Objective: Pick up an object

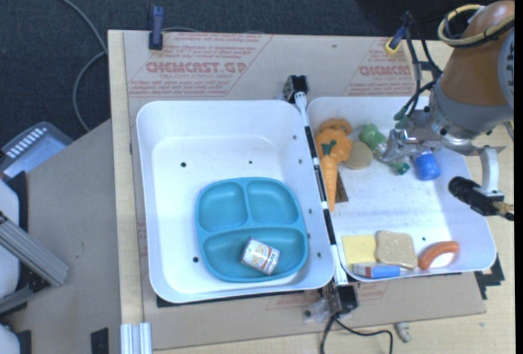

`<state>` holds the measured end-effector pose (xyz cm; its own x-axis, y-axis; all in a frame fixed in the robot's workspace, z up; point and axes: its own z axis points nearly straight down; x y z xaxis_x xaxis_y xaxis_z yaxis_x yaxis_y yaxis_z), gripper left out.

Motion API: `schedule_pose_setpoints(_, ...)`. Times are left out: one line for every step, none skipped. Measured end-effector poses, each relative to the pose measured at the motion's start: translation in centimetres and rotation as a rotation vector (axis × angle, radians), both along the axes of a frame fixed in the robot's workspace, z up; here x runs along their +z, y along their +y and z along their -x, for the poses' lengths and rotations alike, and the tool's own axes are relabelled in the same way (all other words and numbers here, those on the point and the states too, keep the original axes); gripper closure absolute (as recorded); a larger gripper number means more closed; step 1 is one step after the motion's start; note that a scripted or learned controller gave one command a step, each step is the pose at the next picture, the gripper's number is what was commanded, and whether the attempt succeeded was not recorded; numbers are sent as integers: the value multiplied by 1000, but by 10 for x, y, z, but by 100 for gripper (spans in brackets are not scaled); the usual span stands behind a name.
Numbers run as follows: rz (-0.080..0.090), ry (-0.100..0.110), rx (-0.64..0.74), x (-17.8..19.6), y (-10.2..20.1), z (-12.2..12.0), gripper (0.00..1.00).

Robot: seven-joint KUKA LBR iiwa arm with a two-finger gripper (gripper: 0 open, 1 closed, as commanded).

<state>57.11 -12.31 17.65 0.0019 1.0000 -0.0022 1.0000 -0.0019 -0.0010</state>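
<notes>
The claw (398,150) was down in the right bin (470,221), but I couldn't tell whether it gripped anything. A green thing (372,136) sat just left of it and a blue thing (427,167) just right. The carrot (328,172) lay further left, the little can (261,256) way off on the blue plate (237,221).
</notes>
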Motion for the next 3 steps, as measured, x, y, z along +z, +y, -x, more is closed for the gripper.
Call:
schedule_pose_setpoints(-2,-2,3,51,32,26,100)
schedule_pose_setpoints(-3,-1,3,71,105,40,100)
schedule_pose_setpoints(-2,-1,2,71,105,40,0)
